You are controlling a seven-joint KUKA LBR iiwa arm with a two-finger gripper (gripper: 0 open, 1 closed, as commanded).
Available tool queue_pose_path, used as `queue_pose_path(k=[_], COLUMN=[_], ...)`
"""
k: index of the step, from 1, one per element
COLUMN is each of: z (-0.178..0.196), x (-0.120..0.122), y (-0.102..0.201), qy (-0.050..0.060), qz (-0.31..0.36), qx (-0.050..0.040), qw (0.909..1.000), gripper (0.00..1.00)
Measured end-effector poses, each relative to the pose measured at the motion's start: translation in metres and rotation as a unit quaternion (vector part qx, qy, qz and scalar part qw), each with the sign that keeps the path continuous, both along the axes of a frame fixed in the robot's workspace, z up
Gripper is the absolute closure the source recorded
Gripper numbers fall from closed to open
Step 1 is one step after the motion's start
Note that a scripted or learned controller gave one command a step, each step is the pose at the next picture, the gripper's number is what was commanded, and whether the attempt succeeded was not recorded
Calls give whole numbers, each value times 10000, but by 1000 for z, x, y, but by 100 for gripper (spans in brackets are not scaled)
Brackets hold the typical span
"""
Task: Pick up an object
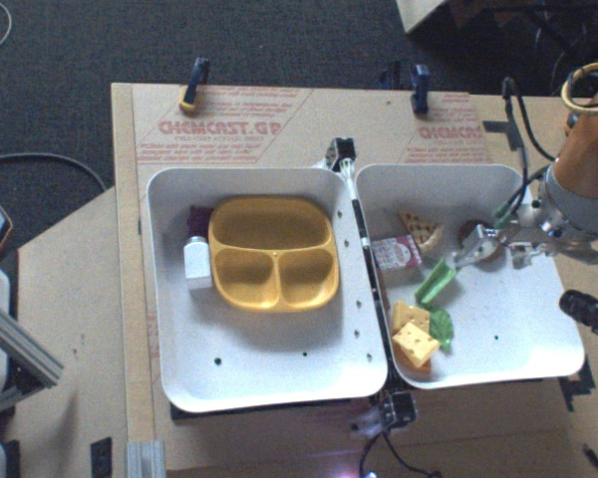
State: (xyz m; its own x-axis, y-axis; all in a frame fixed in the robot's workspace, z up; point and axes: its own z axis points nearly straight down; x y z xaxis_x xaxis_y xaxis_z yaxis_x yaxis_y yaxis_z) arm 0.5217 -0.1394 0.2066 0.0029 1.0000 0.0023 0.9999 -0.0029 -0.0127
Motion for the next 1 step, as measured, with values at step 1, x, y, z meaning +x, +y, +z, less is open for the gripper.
queue_pose_path(k=[1], z=[6], x=[3], y=[0], qy=[-63], qz=[13], qx=[-11], qw=[10000], gripper=[0])
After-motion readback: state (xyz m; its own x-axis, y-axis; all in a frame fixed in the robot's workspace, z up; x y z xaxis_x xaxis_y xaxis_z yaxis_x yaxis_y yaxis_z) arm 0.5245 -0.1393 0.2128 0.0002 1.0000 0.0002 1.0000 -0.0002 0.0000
